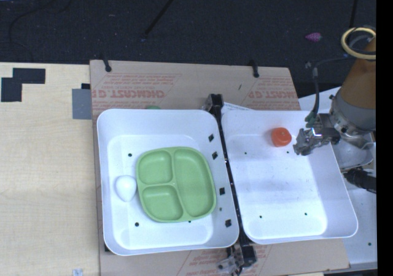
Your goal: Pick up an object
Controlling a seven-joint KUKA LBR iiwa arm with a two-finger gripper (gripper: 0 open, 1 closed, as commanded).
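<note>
Holding green tray (175, 184), white egg (126, 187): left bin (110, 122).

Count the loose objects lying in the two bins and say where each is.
3. A green tray and a white egg at its left side lie in the left bin; an orange object lies in the right bin, beside the gripper.

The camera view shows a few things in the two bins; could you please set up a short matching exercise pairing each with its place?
Things:
1. green divided plate
2. white egg-shaped object
3. orange object
4. claw

Places:
A. right bin, upper part
B. left bin, middle
C. right bin's right edge, beside the orange object
D. left bin, against the plate's left side

Pairs: 1-B, 2-D, 3-A, 4-C
</note>
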